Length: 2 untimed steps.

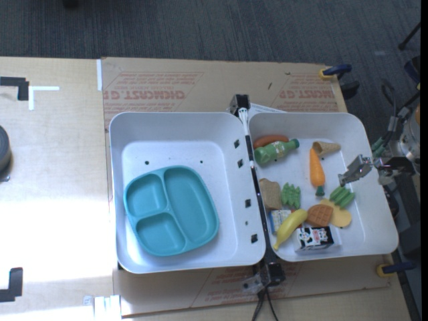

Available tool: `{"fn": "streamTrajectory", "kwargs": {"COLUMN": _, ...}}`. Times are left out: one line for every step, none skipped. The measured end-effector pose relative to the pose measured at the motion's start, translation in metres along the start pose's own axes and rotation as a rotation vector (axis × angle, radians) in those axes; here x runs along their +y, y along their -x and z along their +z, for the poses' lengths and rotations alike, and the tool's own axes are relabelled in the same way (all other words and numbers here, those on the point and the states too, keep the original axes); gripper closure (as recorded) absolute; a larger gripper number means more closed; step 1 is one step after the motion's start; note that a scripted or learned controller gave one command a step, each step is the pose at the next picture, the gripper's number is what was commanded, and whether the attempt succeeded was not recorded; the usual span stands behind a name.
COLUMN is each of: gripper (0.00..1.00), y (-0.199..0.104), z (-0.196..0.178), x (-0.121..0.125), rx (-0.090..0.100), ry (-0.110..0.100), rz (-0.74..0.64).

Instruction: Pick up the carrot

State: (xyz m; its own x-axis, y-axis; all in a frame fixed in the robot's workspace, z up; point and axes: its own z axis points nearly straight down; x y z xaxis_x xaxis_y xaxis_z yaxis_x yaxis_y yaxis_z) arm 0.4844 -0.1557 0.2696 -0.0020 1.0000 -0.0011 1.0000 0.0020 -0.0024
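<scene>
The carrot is orange with a small green top at its near end. It lies roughly upright in the picture, in the right bin, right of centre. My gripper hangs over the bin's right side, a little to the right of the carrot and apart from it. Nothing shows in its grasp.
Around the carrot lie a green bottle, a tan wedge, green beans, a waffle-like piece, a banana, a bread slice and a milk carton. The left bin holds a teal divided plate.
</scene>
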Motion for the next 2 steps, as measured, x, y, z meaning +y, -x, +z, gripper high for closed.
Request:
{"fn": "streamTrajectory", "kwargs": {"gripper": 0.0, "y": -0.002, "z": 0.121, "x": 0.038, "rx": 0.001, "ry": -0.001, "rz": -0.006}}
{"fn": "streamTrajectory", "kwargs": {"gripper": 0.0, "y": -0.004, "z": 0.178, "x": 0.112, "rx": 0.0, "ry": 0.0, "rz": 0.196}}
